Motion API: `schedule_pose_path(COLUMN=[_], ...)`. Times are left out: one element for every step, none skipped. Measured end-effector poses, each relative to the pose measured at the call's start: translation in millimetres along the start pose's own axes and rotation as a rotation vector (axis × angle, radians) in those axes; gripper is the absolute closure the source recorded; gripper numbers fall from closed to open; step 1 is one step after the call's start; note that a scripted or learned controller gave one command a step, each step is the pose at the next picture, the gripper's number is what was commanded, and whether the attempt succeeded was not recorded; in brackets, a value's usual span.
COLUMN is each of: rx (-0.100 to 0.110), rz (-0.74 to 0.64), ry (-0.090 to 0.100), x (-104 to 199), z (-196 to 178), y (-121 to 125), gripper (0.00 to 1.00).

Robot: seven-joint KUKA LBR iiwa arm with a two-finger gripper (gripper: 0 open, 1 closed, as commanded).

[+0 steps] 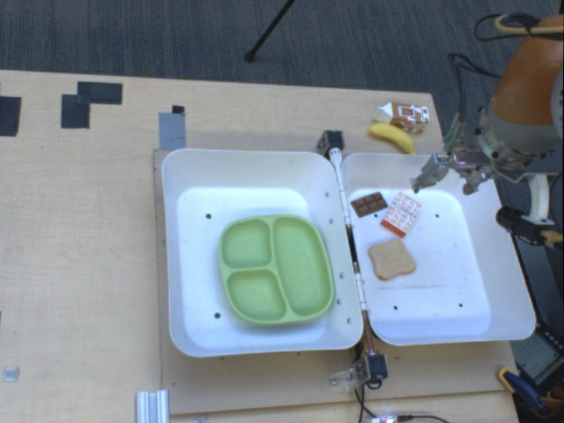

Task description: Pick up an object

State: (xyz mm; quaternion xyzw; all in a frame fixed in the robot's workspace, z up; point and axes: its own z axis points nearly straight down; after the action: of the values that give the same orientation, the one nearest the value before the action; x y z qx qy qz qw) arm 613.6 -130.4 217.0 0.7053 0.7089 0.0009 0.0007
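In the right bin (493, 311) lie three things: a brown chocolate piece (368, 204), a red and white packet (402, 213) beside it, and a slice of toast (391, 259) nearer the front. My gripper (449, 178) hangs over the bin's back edge, up and to the right of the packet. Its fingers (426, 176) are spread apart, open, with nothing between them. The orange band of the arm (529, 77) rises behind it at the right.
The left bin (176, 236) holds a green divided plate (276, 269). Behind the right bin, on the bench, lie a yellow banana (391, 136) and a small printed carton (407, 113). Cables hang at the far right.
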Motion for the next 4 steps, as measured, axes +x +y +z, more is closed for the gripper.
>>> schedule_pose_path(rx=[0.003, -0.006, -0.012, -0.002], rz=[0.003, 0.003, 0.002, 0.0], ry=[0.001, -0.002, -0.002, 0.0], x=[1.3, 47.4, 47.8, 104.6], z=[93.2, 129.9, 118.5, 2.4], y=[-109.4, -124.7, -122.3, -108.0], gripper=[0.0, 0.0, 1.0, 1.0])
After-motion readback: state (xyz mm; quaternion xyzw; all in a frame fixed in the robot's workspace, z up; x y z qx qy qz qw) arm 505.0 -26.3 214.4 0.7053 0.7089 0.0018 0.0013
